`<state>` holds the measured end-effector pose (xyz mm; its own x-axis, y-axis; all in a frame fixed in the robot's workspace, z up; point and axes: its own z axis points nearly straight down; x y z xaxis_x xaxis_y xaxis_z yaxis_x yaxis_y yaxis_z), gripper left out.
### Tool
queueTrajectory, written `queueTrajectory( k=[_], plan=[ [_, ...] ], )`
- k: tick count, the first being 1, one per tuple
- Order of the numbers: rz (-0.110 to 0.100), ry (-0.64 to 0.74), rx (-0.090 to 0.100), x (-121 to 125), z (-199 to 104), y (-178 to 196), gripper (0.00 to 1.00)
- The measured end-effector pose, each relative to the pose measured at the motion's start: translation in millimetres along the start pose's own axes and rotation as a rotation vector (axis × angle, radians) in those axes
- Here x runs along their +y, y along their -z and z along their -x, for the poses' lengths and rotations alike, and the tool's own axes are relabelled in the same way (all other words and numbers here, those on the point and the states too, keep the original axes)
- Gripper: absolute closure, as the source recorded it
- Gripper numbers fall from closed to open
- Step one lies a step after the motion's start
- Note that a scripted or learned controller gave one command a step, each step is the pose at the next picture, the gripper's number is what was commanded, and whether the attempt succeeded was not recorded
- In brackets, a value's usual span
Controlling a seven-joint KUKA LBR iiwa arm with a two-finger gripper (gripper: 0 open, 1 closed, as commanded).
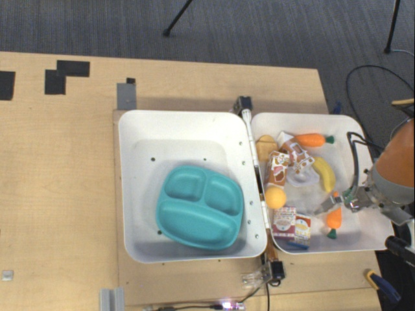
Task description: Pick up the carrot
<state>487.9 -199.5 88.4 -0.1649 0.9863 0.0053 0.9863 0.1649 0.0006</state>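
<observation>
The left bin (130, 173) sat beside the right bin (363, 238), their long rims touching. A teal divided plate (200, 206) lay in the left bin, toward its near end and close to the shared rim.

Taking the right bin as landmark: the arm (397, 164) came over its right rim, orange band above the wrist, and the gripper (337, 201) hung low over the bin's near right part. How wide the jaws stood could not be told.

A banana (325, 173) lay near the bin's middle, just left of the gripper. One carrot (311, 140) lay along the bin's far end, green tip pointing right. A second, shorter carrot (333, 220) stood just below the gripper toward the near right corner; whether they touched was unclear. A round orange fruit (275, 197) sat by the bin's left rim, with small printed cartons (290, 224) just nearer.
</observation>
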Motion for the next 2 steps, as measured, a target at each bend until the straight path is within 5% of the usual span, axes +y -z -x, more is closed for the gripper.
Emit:
queueTrajectory(
  k=[1, 2],
  plan=[
    [0.006, -0.002, -0.007, 2, 2, 11, 1.00],
    [0.004, -0.340, -0.006, 10, -60, 113, 1.00]
  ],
)
